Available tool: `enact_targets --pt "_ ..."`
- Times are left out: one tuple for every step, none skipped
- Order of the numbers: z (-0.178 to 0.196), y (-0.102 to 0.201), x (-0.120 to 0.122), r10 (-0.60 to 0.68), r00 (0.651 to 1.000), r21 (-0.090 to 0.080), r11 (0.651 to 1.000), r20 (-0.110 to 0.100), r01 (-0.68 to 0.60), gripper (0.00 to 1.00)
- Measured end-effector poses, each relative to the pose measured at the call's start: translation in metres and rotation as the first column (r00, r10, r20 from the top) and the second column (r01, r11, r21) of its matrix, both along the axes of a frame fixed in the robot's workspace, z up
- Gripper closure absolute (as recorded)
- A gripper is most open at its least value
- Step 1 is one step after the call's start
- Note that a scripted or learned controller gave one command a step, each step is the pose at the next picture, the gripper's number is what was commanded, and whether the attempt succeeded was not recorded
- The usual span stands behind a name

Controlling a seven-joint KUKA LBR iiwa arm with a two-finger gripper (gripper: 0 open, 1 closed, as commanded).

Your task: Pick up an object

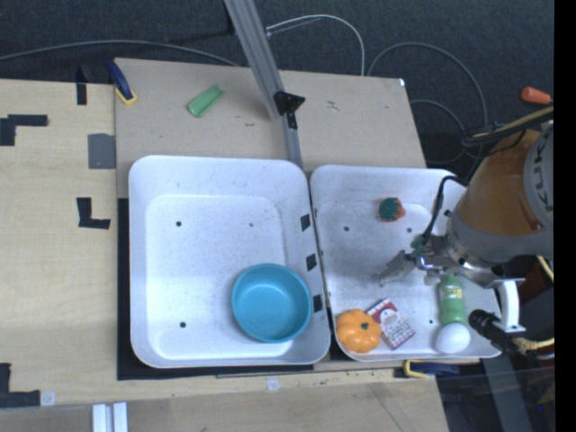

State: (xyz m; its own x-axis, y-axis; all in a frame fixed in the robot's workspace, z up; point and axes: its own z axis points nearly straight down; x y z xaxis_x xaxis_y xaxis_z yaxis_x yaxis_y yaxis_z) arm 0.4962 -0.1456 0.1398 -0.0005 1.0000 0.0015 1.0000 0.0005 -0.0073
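Note:
My gripper (402, 264) hangs over the middle of the right bin (360, 183), above bare floor, with the grey and orange arm (504, 205) reaching in from the right. Just right of it stands a green bottle (450, 301), with a white ball (453, 337) at its foot. An orange pumpkin (359, 330) and a red and white packet (391, 323) lie at the bin's front edge. A small green and red object (390, 209) sits behind the gripper. Nothing shows held in the gripper.
A blue bowl (271, 301) sits in the front right corner of the left bin (162, 187). A grey pole (256, 43) slants over the bench behind the bins. A green block (204, 101) lies on the bench at the back left.

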Motion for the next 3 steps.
enact_targets --pt "-0.052 0.000 0.000 -0.001 1.000 -0.003 1.000 0.006 0.001 0.00" --pt "-0.040 0.001 0.000 0.002 1.000 0.000 1.000 0.004 -0.002 1.00" --pt "0.009 0.011 -0.003 0.002 1.000 -0.001 1.000 0.009 -0.002 1.00"
